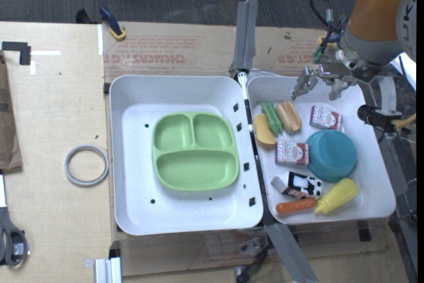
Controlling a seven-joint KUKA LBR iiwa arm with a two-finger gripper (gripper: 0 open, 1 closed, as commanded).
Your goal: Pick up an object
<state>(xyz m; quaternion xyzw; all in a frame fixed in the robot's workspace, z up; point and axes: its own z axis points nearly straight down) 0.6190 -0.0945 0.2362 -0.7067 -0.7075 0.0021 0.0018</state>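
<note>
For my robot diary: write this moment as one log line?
tool above right bin, holding nothing | hot dog just below | green tray in left bin

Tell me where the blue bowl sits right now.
The blue bowl sits in the right bin, toward its right wall, above the yellow bottle and beside a small red carton.

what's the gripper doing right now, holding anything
Gripper: open, holding nothing, hanging over the back edge of the right bin, above the hot dog.
</note>
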